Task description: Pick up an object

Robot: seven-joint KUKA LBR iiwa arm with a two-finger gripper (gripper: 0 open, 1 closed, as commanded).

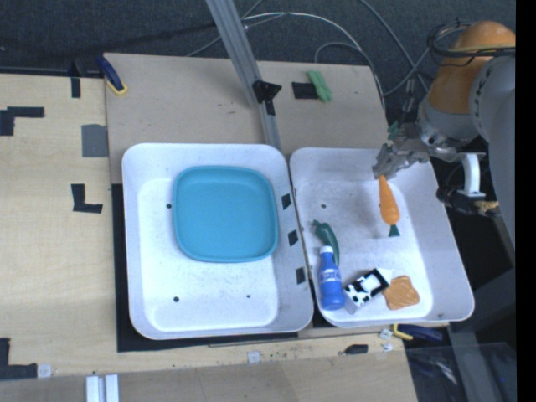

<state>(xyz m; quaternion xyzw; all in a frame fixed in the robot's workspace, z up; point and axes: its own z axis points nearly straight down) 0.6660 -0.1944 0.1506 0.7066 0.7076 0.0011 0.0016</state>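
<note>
On the pale wooden worktop [50, 224], the left shallow white bin [151, 308] holds one square turquoise plastic plate [224, 213]. The right shallow white bin [352, 174] carries a blue spray bottle with a green trigger [328, 268], a small black-and-white cow toy [366, 289], a tan bread-like piece [403, 293] and an orange plastic carrot [389, 204]. The gripper [392, 159] hangs just above the carrot's top end; whether its jaws are wide or narrow I cannot tell. It looks like the approach step: next it must descend and close around the carrot.
</note>
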